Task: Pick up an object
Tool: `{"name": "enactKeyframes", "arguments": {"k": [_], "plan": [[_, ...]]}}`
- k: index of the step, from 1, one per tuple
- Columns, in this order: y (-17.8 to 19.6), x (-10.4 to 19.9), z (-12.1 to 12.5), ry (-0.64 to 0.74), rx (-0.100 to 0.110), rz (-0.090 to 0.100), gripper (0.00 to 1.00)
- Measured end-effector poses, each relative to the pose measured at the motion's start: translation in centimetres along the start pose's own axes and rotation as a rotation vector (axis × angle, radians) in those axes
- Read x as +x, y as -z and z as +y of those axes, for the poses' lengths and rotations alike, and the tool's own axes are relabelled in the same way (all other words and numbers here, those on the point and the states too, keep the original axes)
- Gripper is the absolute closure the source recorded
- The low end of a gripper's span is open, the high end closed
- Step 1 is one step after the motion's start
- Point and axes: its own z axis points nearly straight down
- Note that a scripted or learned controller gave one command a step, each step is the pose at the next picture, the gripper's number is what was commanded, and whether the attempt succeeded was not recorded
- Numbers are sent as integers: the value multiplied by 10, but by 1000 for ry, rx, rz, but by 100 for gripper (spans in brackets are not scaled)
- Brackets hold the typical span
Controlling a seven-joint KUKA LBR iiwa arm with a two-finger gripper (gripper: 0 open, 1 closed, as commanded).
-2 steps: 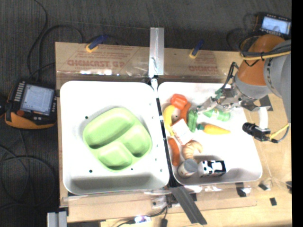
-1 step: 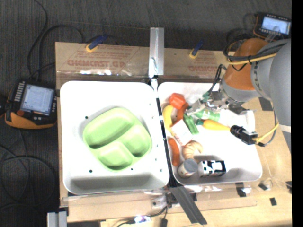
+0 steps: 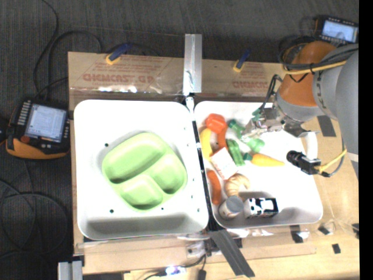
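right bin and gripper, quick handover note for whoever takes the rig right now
Gripper: low over the upper middle of the right bin, among the toys; whether it is open or shut cannot be told, and nothing is seen held.
Things: the right bin holds the pile, including an orange pepper, a yellow carrot-like piece, a green piece and a black-and-white block. The left bin holds a green divided tray.
Done: no pick visible.
Left: grasp one object and lift it.
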Motion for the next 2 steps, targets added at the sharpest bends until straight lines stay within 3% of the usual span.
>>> {"name": "enactKeyframes", "arguments": {"k": [1,2], "plan": [[54,-5,53,184,55,27,100],[63,-5,54,185,55,24,100]]}}
